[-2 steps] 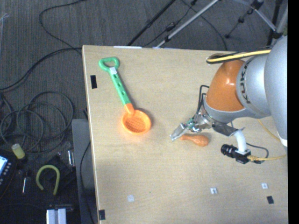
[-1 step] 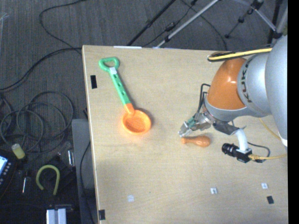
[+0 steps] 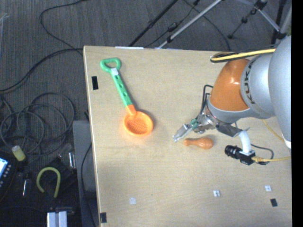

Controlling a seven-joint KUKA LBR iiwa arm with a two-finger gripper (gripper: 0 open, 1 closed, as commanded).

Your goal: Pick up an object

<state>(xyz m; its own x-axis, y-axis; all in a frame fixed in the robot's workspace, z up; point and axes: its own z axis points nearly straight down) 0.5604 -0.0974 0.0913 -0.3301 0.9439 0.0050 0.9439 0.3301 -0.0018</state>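
Orange sieve spoon (image 3: 138, 124), green handle, lying flat on tabletop (image 3: 156, 183).
Gripper (image 3: 182, 135) low beside small orange piece (image 3: 199, 143); fingers' state unclear.

Even, soft overhead light falls on the pale wooden bench top (image 3: 156, 183), which reads bright against the dim dark grey carpet (image 3: 42, 27) around it. Shadows are faint and short: a thin one hugs the green-handled orange plastic sieve spoon (image 3: 128, 101), and a soft one lies under the small orange pear-shaped piece (image 3: 199, 143). The glossy orange band of the grey arm (image 3: 230, 86) carries a mild highlight. The picture is low in resolution and slightly grainy, and fine detail at the gripper (image 3: 182, 134) is blurred.
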